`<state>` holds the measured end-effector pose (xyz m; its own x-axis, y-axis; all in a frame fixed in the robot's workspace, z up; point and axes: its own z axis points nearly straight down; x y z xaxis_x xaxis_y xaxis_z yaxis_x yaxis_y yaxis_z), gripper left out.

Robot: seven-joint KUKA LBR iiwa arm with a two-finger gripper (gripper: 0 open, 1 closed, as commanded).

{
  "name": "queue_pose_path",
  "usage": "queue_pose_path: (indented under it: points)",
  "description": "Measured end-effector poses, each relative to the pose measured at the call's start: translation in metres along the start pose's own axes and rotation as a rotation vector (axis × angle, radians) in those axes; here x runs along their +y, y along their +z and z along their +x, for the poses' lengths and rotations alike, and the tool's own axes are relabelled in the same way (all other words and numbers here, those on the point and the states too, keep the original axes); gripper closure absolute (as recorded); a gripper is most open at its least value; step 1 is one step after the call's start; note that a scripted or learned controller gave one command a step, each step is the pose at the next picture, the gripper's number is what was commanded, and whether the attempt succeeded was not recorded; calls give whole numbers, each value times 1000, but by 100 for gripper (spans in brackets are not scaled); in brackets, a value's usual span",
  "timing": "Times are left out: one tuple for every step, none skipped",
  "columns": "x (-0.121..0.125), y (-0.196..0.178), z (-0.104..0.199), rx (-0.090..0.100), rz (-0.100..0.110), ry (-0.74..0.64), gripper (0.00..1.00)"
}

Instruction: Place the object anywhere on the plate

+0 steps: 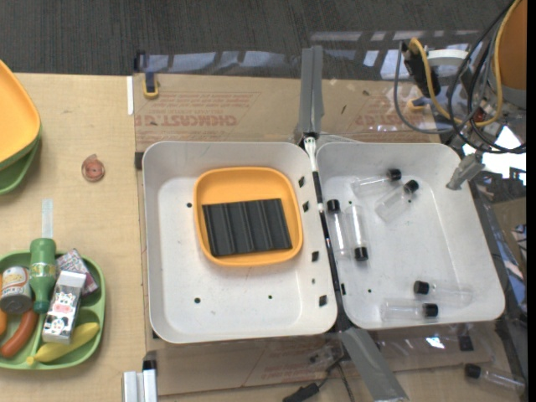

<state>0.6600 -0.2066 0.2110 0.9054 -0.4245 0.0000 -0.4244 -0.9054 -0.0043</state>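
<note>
In the left bin (167,308) we saw an orange plate (247,182) lying flat, slightly toward the far side. A dark ribbed block (248,227) rested on it, inside the rim and covering most of the plate's middle. The right bin (469,249) held several clear tubes with black caps: one pair (347,229) close to the wall shared with the left bin, two (389,191) near the far side and two (423,300) near the front edge.

At the far right corner of the right bin we found the end effector (463,172), a grey piece over the bin's rim beneath a tangle of cables. We could not tell whether it was spread or closed, and we saw nothing in it. The block lay well apart from it, across the whole right bin and the shared wall.

On the table (92,107) to the left stood a green tray (88,329) of toy food.
</note>
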Motion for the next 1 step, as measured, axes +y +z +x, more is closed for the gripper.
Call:
queue_pose_path:
  points:
    - [11,26,5,0,0,-241,0]
